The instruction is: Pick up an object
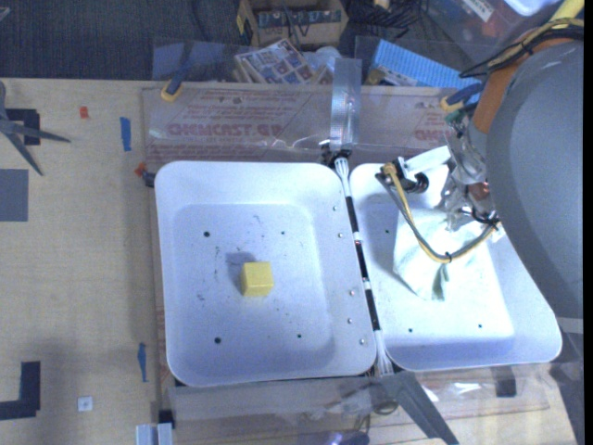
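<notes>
A: What is lying in the two shallow white plastic bins sitting side by side on the pale wooden worktop (74, 276)?

B: The left bin (185, 193) is holding a small yellow cube (258, 279), lying near the middle of its floor, well apart from every wall. The right bin (519, 327) is holding a crumpled pale, translucent piece of soft material (422, 262), lying near its middle.

A: Where is the arm working?

B: The grey arm with the orange band (542, 184) is reaching in from the right and leaning over the right bin. Its end effector (460, 197) is hanging above that bin's far right part, just beside the pale crumpled piece, with yellow cables (417, 230) looping across the bin below it. I cannot tell how it is set; it is too small and cluttered to read. Nothing is showing in its grip.

A: Which step is in hand?

B: It looks like the approach, before any grasp. The next move is probably calling for a descent onto the crumpled piece close by, or a long reach across the divider to the cube
</notes>
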Controlling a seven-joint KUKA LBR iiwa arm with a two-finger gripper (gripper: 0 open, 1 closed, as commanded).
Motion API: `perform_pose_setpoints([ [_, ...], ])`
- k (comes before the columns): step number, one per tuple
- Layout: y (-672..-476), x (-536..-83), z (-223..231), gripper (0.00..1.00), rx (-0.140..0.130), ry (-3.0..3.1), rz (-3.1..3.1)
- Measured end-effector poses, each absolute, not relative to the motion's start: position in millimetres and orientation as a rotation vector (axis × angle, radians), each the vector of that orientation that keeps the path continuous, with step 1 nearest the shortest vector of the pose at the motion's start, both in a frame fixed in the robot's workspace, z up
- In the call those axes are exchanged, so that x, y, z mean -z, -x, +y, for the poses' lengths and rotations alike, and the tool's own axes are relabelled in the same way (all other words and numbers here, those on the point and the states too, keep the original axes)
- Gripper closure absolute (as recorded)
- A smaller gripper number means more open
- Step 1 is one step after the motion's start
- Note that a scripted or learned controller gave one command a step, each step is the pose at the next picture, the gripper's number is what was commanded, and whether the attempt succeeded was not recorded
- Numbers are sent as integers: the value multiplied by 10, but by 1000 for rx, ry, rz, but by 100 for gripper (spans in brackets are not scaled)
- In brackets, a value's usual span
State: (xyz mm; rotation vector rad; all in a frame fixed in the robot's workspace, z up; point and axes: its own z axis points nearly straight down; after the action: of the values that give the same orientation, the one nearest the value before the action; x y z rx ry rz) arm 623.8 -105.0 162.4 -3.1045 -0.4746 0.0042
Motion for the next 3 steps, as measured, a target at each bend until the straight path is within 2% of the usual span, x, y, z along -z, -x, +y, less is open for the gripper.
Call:
perform_pose_setpoints([
  [1, -6079, -888, -1573, 100, 6, 3114, -427],
  [2, -4990, -882, -2153, 100, 3, 3121, -312],
  [3, -4793, -1216, -1753, 100, -5, 3117, -358],
])
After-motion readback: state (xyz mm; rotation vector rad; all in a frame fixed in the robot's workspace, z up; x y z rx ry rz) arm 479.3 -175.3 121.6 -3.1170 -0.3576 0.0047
